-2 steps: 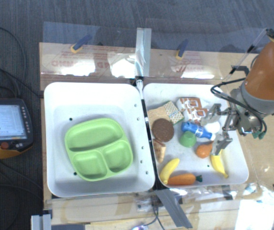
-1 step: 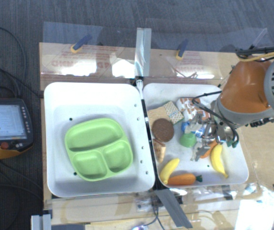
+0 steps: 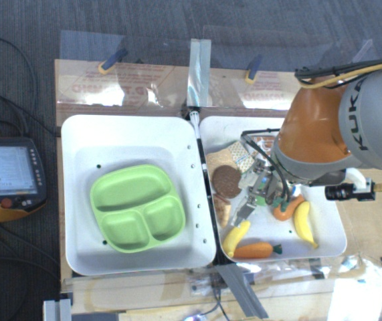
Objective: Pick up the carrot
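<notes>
**Arm low over the right bin, carrot lying free at the bin's lower edge**

Dark grey carpet surrounds a brown bench carrying two shallow white bins. From the right of the frame, the grey arm with its orange band (image 3: 314, 129) reaches down into the right white bin (image 3: 334, 243). Its metal two-finger gripper (image 3: 249, 202) points toward the lower left; whether the jaws are spread or pressed together cannot be told, and nothing shows between them.

Just left of the gripper lies a round brown cookie-like disc (image 3: 226, 180). Below it, a small yellow banana-shaped piece (image 3: 235, 237) touches the orange carrot with a green stem end (image 3: 253, 250), which lies flat along the bin's lower edge, apart from the gripper. A second yellow banana (image 3: 303, 223) lies to the right, beside a small orange rounded piece (image 3: 283, 210).

In the left white bin (image 3: 83, 136) sits a light green three-compartment plate (image 3: 137, 207). A black handheld control pendant (image 3: 9, 172) rests on the carpet at the frame's left.
</notes>
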You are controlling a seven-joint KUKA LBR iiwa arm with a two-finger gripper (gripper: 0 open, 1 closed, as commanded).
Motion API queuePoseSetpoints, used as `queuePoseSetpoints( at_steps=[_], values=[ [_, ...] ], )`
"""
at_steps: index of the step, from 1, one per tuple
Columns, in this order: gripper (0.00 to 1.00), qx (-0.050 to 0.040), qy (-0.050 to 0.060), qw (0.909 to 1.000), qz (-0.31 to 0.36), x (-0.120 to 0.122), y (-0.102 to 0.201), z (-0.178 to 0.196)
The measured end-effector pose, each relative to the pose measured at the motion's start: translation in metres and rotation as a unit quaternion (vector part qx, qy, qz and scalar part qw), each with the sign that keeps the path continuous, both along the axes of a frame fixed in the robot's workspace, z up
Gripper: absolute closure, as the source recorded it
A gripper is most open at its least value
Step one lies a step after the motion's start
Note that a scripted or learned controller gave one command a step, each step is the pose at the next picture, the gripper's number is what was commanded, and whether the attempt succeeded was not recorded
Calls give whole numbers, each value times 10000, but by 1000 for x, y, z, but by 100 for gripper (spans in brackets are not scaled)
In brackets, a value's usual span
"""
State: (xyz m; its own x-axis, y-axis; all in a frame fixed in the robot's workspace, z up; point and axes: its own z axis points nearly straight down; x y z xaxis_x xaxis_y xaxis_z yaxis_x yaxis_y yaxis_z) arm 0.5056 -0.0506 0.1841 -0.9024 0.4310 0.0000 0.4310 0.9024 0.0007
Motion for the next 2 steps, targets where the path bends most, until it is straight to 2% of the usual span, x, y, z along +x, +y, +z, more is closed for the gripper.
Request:
queuePoseSetpoints(
  at_steps=[1,2],
  values=[
    [0,-8,33,9999,94,-19,-70,-53],
    [0,-7,-11,9989,-464,17,-56,-94]
  ],
)
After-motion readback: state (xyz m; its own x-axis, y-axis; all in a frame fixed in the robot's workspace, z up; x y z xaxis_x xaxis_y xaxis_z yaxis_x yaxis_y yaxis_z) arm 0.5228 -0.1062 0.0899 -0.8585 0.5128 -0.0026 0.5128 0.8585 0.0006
